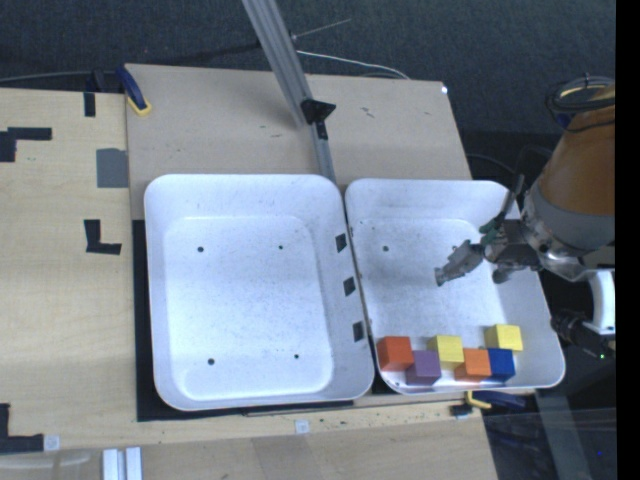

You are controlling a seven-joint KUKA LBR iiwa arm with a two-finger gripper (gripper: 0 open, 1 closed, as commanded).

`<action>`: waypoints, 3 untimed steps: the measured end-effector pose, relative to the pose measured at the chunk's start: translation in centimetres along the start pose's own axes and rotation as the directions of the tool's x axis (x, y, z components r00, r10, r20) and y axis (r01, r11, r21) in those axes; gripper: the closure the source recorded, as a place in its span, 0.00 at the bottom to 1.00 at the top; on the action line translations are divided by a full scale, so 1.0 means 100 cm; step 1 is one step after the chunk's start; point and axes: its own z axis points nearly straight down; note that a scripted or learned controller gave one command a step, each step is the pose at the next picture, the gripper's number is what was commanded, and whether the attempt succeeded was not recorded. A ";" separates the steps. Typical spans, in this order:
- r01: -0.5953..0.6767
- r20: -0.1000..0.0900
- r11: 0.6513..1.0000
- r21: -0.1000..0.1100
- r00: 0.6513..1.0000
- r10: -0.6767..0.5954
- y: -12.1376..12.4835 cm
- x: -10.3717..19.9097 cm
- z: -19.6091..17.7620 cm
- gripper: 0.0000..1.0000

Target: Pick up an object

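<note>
Camera view: my end effector (452, 265) hangs right of centre over the right shallow white plastic bin (420, 200); I cannot tell its state. Small wooden-looking cubes cluster along that bin's lower edge: orange (396, 351), purple (427, 365), yellow (450, 348), blue (501, 363). They look light, rigid and smooth-faced; I'd pinch opposite flat sides of the orange cube, the most exposed.

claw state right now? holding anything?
Claw: cannot be told whether open or closed; nothing seen in it. It hangs over the right bin, apart from the blocks at the near edge.
</note>
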 end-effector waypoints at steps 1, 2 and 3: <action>0.003 0.001 1.000 0.002 1.000 -0.003 0.063 0.024 0.049 0.00; 0.002 0.001 1.000 -0.001 1.000 -0.002 0.109 0.034 0.062 0.00; 0.001 0.001 1.000 0.001 1.000 -0.001 0.098 0.057 0.061 0.00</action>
